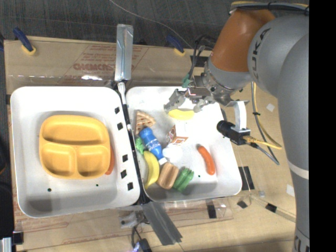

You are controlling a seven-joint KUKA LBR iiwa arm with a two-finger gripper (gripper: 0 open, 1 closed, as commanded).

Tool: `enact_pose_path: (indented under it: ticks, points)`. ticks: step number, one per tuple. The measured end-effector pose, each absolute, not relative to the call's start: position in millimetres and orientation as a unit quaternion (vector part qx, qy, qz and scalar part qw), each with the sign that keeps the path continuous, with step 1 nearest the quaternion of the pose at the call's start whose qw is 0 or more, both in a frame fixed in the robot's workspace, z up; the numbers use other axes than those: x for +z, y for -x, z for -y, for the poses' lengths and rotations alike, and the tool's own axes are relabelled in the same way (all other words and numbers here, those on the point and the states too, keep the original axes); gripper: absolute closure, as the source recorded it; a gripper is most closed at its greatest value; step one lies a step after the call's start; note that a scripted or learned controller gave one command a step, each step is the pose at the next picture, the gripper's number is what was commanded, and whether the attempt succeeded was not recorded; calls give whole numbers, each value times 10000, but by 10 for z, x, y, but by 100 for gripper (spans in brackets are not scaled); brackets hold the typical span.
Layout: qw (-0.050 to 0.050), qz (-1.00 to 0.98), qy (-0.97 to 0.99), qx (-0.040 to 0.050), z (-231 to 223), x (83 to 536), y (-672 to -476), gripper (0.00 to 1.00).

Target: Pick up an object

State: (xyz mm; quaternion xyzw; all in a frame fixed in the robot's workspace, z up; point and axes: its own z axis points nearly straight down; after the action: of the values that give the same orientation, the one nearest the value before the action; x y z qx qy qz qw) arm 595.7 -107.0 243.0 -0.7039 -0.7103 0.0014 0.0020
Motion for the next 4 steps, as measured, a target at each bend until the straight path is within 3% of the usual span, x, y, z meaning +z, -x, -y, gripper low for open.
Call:
enact_pose_path:
  ticks: [1,2,3,4]
  points:
    - [-25,7325,6808,-17,1062,1095,-5967,0]
    - [20,7421,6702,14,1196,905,-6412,0]
    - [19,7480,6637,14,1330,907,-5535,0]
    - [24,7498,6617,17,1326,998,-5542,100]
